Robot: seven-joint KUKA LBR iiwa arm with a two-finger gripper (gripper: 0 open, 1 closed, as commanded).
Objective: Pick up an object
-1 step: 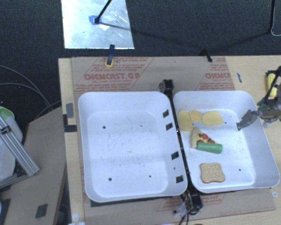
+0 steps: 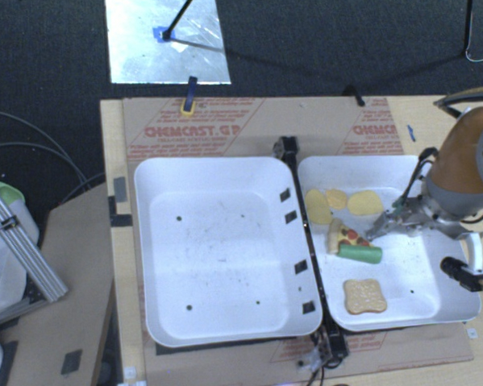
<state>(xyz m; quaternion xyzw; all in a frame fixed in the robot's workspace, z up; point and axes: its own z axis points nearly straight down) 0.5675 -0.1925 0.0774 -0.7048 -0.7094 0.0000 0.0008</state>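
Observation:
The right bin (image 2: 415, 277) holds several toy foods. Three yellow pieces (image 2: 365, 203) lie near its far left side. A pizza slice (image 2: 339, 236) lies below them, with a green cucumber-like piece (image 2: 359, 254) touching its lower end. A tan cracker (image 2: 365, 295) rests near the bin's front edge. My gripper (image 2: 380, 226) reaches in from the right, low over the bin, its tip just right of the pizza slice and above the green piece. Nothing can be seen held in it.
The left bin (image 2: 220, 254) sits beside the right one, split from it by a black divider (image 2: 305, 241). A foil sheet (image 2: 167, 37) lies on the floor beyond the bench. The orange-banded arm (image 2: 466, 172) covers the right bin's right edge.

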